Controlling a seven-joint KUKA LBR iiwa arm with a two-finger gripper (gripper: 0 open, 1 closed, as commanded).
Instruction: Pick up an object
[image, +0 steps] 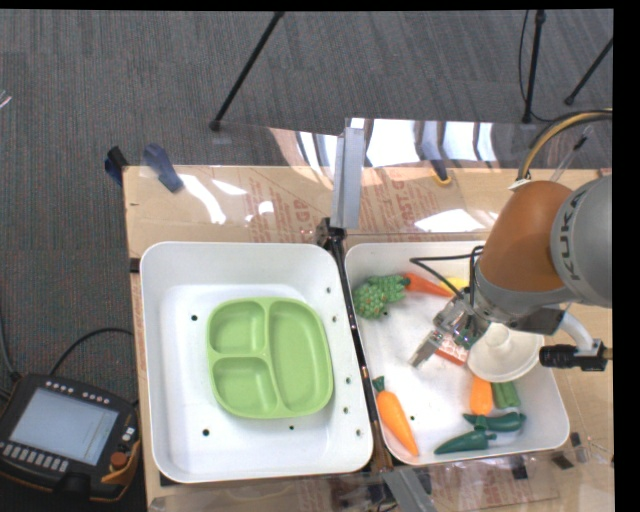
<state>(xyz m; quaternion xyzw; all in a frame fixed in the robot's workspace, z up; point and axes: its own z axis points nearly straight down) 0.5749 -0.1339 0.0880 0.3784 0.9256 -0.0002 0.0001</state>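
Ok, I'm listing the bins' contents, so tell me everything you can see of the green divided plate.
The green divided plate is light green, plastic-looking, with rounded corners and three compartments: two smaller ones on the left, one long one on the right. It lies flat and right side up, slightly turned, on the floor of the left white bin, apart from its walls.

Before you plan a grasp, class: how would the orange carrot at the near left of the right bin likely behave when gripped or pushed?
The carrot tapers toward one end, so fingers closing near that tip might slip off. Its rounded body lies flat on the right bin floor and would probably roll or pivot if nudged sideways. It looks like a toy, so likely light.
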